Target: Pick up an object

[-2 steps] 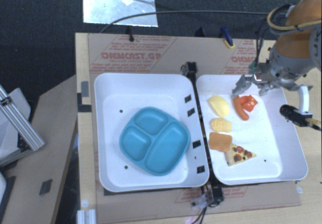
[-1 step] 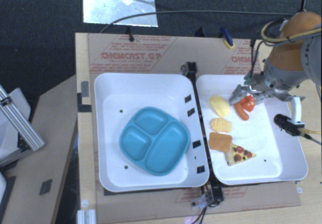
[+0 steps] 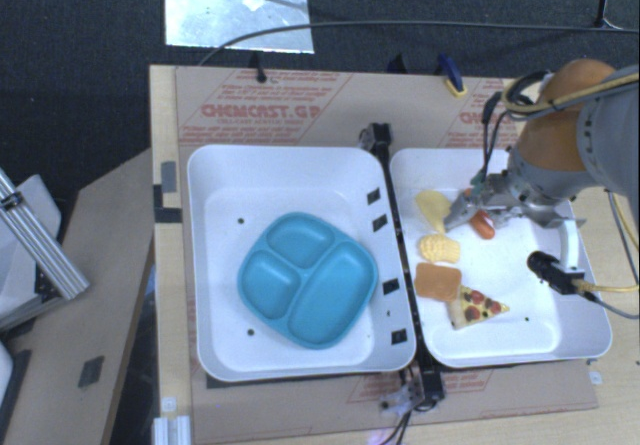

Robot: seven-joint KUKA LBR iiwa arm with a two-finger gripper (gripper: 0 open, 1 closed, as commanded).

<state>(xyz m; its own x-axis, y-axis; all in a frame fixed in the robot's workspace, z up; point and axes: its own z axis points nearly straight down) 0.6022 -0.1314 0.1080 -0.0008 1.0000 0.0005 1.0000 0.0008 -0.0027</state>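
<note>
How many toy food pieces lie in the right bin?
5: a pale yellow piece at the upper left, a red sausage by the pincer, a ridged yellow piece, an orange-brown piece, and a pizza slice lowest. The arm may hide more.

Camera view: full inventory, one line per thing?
bins: 2, white, side by side on the bench
divided plate: 1, blue, left bin
pale yellow piece: 1, right bin, upper left
corn-like piece: 1, yellow, below it
toast-like square: 1, orange-brown, below the corn
pizza slice: 1, tan with red spots, right bin front
sausage-like piece: 1, red-orange, at the claw
arm: 1, grey and orange, from the right
claw: 1, over the right bin
</note>
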